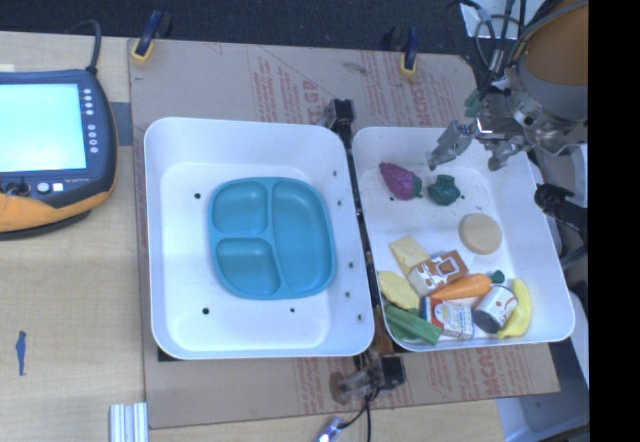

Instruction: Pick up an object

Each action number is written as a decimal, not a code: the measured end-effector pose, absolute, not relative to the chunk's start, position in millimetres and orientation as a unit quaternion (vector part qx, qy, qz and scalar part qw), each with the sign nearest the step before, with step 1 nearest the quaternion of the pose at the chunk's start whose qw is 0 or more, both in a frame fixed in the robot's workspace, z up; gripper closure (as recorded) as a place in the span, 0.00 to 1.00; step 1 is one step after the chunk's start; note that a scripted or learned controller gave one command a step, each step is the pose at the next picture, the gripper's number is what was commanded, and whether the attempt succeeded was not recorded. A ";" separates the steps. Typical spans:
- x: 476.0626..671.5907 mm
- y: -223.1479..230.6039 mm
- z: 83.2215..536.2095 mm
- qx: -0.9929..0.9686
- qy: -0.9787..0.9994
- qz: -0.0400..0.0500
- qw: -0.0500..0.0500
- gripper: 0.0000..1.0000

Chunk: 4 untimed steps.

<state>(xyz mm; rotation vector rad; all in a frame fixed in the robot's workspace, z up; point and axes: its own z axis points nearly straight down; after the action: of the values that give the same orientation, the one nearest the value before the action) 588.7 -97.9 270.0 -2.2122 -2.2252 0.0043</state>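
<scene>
The gripper (470, 152) hangs over the far part of the right bin (540, 230), its two fingers spread apart with nothing between them. One finger (447, 145) points down and left, the other (503, 156) sits to its right. Just below the left finger lies a small dark green toy (445, 192), close under the tip but not touching it as far as I can see. Beside that, a little further left, is a purple toy (400, 180), also clear of the fingers.

Nearer the front of the same bin is a round tan biscuit (481, 233), and beyond it a heap of play food crowded into the front corner: a carrot (463, 287), a banana (519, 308), a small can (493, 309) and a green pod (411, 324) among them. All of that lies well apart from the gripper.

The left bin (170, 230) holds a blue divided plate (271, 237) lying flat in its middle.
</scene>
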 end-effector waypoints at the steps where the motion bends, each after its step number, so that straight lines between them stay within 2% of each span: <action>1: 617.0 -77.1 190.8 -0.705 -0.709 0.003 0.002 0.00; 2: 644.1 -74.1 192.0 -0.705 -0.709 0.001 0.001 0.00; 3: 621.3 -94.8 107.0 -0.705 -0.709 0.003 0.001 0.00; 4: 656.2 -91.9 91.8 -0.705 -0.709 0.001 0.001 0.00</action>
<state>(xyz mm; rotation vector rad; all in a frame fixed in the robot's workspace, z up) 656.2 -91.9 91.8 -2.2139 -2.2266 0.0045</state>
